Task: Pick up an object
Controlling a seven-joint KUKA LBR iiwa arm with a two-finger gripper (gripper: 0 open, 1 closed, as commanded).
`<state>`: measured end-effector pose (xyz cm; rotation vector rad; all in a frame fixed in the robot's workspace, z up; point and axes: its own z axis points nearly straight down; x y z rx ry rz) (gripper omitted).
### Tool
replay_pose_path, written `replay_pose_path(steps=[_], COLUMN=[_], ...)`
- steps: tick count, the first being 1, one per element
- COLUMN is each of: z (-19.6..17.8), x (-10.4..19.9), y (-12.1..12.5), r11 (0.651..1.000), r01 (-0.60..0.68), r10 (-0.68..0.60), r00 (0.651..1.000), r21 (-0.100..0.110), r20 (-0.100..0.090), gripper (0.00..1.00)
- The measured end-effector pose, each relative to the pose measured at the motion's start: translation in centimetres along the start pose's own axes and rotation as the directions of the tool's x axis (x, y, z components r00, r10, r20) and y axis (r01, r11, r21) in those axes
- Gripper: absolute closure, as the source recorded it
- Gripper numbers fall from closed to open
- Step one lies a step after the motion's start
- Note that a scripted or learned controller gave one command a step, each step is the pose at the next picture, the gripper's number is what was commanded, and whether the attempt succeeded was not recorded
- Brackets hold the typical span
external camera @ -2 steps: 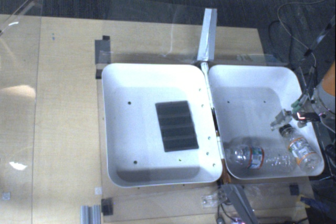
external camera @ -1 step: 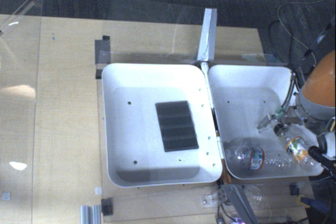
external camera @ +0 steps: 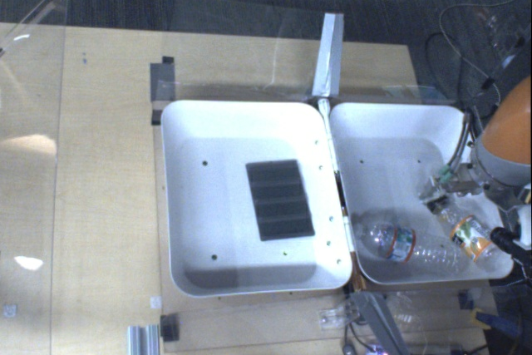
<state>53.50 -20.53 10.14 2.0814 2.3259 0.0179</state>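
Dark carpet lies behind a pale wooden desk [external camera: 100, 204] that carries two shallow white bins. In the left bin [external camera: 187, 262] lies a dark ribbed rectangular pad [external camera: 280, 199], flat near the middle. My gripper [external camera: 443, 187] hangs over the right bin [external camera: 391, 137], low near its right wall; whether it is spread or closed I cannot tell. Below it, along the bin's near edge, lies a clear plastic bottle [external camera: 397, 243] on its side, with a coloured band at its middle. Just beside my gripper sits a small orange and white packet [external camera: 470, 237]. I judge the bottle light, thin-walled and slippery, likely to roll or dent; I would grip across its body by the band.
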Motion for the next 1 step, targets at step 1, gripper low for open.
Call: replay_pose_path(steps=[1], z=[-9.49], x=[4.93], y=[12.67], r11=[0.993], r01=[0.116], r10=[-0.116], r00=[0.993], r21=[0.013], r20=[-0.008], gripper=[1.0])
